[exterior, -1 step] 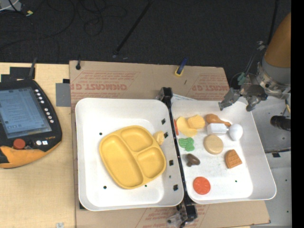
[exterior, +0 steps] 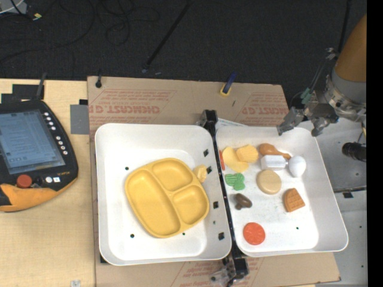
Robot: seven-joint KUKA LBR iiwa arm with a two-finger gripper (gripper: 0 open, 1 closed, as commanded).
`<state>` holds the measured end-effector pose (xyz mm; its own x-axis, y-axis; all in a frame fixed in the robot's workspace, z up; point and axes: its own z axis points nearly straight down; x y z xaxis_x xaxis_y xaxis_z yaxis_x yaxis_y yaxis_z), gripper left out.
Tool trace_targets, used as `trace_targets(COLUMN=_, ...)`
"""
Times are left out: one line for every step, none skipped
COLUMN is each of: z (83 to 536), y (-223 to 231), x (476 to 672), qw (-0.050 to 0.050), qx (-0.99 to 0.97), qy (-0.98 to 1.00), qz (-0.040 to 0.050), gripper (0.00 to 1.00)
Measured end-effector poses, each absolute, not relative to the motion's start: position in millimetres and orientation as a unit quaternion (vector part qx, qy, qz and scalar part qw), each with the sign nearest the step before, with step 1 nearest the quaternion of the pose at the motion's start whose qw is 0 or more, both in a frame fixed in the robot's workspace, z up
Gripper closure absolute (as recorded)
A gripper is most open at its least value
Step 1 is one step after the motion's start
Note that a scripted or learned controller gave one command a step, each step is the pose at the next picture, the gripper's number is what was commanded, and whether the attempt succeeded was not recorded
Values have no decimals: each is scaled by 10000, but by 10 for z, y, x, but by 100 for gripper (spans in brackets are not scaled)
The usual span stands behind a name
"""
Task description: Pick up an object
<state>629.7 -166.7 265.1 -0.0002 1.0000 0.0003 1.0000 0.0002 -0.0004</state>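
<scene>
My gripper [exterior: 303, 122] hangs open over the far right corner of the right bin [exterior: 326, 220], with nothing between its fingers. Several small food items lie in that bin: a yellow piece [exterior: 246, 154], an orange slice [exterior: 230, 158], a green piece [exterior: 235, 180], a dark brown lump [exterior: 242, 201], a red disc [exterior: 254, 233], a tan round [exterior: 269, 182], a brown wedge [exterior: 293, 200], a white egg [exterior: 297, 166], a white block [exterior: 272, 161] and a drumstick [exterior: 270, 150]. The nearest items lie in front of the gripper and to its left.
The left bin [exterior: 114, 142] holds a yellow divided tray [exterior: 166, 196]. A black clamp bar [exterior: 218, 184] runs between the bins. A teach pendant [exterior: 33, 154] lies at the far left of the bench. A blue and yellow clip [exterior: 227, 85] sits on the cardboard behind.
</scene>
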Motion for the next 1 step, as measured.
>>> trace_targets(z=2099, y=-1731, x=6231, qw=31, qx=-7070, qy=-7072, qz=20, gripper=0)
